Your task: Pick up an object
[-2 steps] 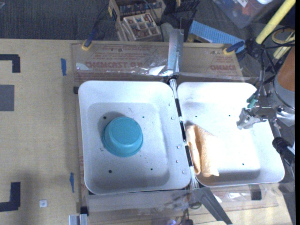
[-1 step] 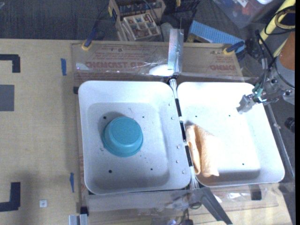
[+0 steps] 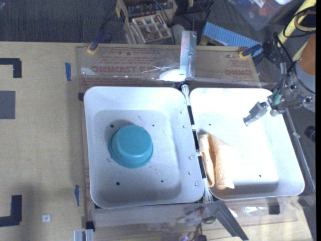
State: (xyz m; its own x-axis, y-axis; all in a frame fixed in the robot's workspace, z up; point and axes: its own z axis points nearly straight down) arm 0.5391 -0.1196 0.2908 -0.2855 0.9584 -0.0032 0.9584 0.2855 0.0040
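A: What lay near the gripper [image 3: 255, 113]?

B: Two shallow white bins, smooth and hard. It hung over the right bin [image 3: 251, 179], near its far right corner. Whether it was wide or narrow, I could not tell; nothing showed between its tips.

A: And things to pick?

B: Well to its left, in the left bin [image 3: 100, 185], sat a round teal bowl [image 3: 131, 145], upside down. Nearer, below-left against the wall, lay a soft, rumpled orange cloth [image 3: 216, 160].

A: Risks?

B: The bowl's slick dome might slip free; the cloth, pressed against the wall, might leave no room.
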